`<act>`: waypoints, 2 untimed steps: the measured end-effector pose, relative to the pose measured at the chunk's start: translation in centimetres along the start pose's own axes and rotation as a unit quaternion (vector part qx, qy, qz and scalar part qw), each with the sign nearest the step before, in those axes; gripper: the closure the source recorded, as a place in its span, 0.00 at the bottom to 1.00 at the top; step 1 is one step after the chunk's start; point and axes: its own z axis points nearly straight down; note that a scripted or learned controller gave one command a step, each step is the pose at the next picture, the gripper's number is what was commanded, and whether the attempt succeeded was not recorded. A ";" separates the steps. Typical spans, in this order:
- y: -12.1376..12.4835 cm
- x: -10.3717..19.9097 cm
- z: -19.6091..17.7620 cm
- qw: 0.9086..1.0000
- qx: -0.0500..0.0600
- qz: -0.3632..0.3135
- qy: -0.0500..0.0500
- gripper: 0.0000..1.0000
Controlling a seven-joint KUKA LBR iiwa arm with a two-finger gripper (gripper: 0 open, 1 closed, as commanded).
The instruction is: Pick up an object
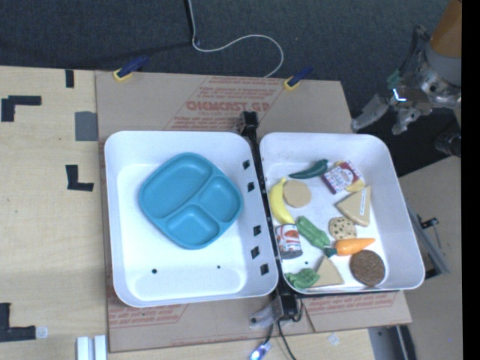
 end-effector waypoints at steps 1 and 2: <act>-6.0 3.4 -0.2 1.000 0.002 0.000 0.001 0.00; -12.9 8.8 3.2 1.000 0.004 -0.001 0.002 0.00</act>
